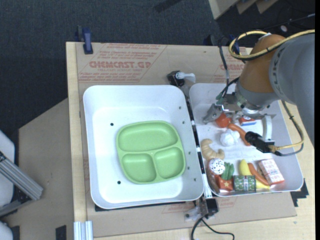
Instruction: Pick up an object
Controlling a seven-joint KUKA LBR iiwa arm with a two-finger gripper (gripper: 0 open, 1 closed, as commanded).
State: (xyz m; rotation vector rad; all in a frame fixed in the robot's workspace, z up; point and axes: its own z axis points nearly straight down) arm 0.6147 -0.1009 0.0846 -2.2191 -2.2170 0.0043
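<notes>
Orange toy (231, 123) lies in right bin (295, 176), crowded w/ white ball (228, 138), banana (244, 167), green can (244, 184). Gripper (235, 115) sits right above it; finger state can't tell. Green tray (150, 151) in left bin (95, 134).

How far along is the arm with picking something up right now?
Done: the arm has reached into the right bin, and its claw sits low over the small items at the far end, near an orange piece and a white ball. In hand: nothing visibly gripped. Left: closing on an item and lifting it. The green tray lies alone in the left bin.
</notes>
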